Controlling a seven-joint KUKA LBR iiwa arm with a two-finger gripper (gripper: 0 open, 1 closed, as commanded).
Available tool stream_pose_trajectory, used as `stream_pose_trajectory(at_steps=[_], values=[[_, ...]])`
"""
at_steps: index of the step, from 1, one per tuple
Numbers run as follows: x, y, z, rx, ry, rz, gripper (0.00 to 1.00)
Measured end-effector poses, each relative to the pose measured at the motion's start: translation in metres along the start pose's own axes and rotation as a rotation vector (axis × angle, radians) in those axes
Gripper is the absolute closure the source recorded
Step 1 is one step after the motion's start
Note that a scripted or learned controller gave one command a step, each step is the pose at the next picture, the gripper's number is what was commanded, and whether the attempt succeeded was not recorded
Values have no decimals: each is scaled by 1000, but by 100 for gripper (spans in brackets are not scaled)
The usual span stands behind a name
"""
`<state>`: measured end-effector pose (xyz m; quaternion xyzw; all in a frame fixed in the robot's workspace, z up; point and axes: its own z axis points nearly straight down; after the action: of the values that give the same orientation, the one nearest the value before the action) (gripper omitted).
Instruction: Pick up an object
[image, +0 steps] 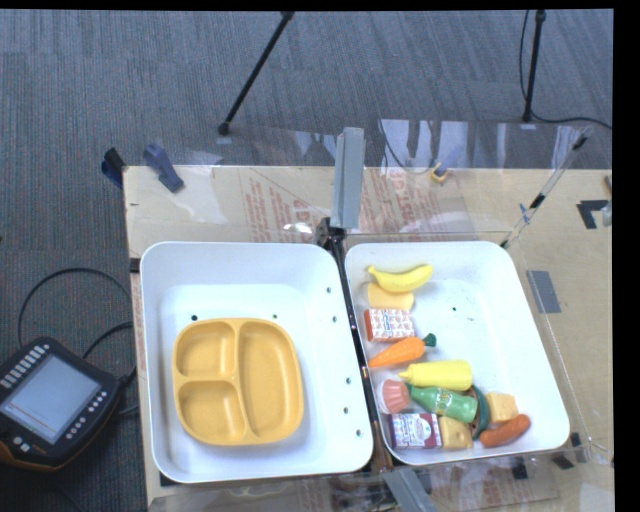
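Toy food lies along the left side and front of the right bin (500, 300). At the back is a yellow banana (400, 277) over a pale yellow block (388, 297). Below them sit a small red-and-white carton (389, 324) and an orange carrot (400, 351). Toward the front are a yellow bottle (437, 375), a green bottle (443, 402), a pink can (393, 394), a second carton (415, 430) and a red sausage (505, 430).
The left bin (240, 270) holds a yellow divided plate (238, 380). A grey post (348, 180) stands behind the bins' joint. A teach pendant (50, 400) lies on the floor at left. Tripod legs cross the floor behind the bench.
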<state>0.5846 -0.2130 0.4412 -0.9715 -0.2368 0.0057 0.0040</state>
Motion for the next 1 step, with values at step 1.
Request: stream_pose_trajectory(at_steps=[1], values=[[1,0,-7,4,-4,-5,100]])
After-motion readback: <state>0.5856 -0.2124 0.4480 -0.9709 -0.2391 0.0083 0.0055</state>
